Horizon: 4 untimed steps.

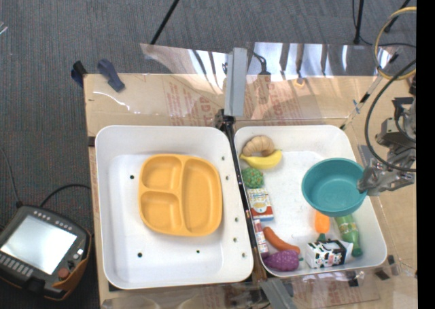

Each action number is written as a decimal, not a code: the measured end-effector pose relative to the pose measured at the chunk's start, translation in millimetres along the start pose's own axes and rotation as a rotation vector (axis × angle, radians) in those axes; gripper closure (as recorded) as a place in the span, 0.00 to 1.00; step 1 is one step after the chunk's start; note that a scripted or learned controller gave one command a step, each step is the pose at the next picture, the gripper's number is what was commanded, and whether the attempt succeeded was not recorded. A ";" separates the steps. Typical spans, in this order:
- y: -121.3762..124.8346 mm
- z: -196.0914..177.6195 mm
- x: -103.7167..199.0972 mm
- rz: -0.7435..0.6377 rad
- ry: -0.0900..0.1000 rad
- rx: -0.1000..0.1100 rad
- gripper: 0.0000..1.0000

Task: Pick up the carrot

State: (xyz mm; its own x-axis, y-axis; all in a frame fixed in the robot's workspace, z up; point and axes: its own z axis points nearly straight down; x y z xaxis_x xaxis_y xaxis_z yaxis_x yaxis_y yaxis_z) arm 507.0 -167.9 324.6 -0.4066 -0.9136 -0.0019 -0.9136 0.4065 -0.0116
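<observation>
Hanging at the right bin's [370,151] far edge, the gripper [378,180] sits by the teal bowl's [333,187] rim; can't tell its finger state, too blurred. Carrot [322,222] lies just below the bowl, w/ a green bottle [349,233] beside it. Risk imo: fingers clip the bowl or grab the bottle instead, since everything's crowded.

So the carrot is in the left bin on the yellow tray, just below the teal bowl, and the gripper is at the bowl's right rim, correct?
Not quite. The camera view shows the carrot in the right bin, not on the yellow tray, which sits in the left bin. The rest holds: it lies just below the teal bowl, and the gripper is at the bowl's right rim.
</observation>
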 end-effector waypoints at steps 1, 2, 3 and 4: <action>14.8 149.8 51.4 -0.213 -0.006 -0.027 1.00; 12.2 145.1 51.4 -0.213 -0.004 -0.016 0.00; -30.2 218.8 32.5 -0.417 -0.007 -0.018 0.00; -59.4 238.4 -6.9 -0.305 -0.004 -0.014 0.00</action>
State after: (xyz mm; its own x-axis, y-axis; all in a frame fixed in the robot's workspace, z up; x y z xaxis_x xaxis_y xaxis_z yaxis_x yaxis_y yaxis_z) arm 566.9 -186.4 86.9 -0.1136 -0.9935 -0.0046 -0.9935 0.1136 0.0011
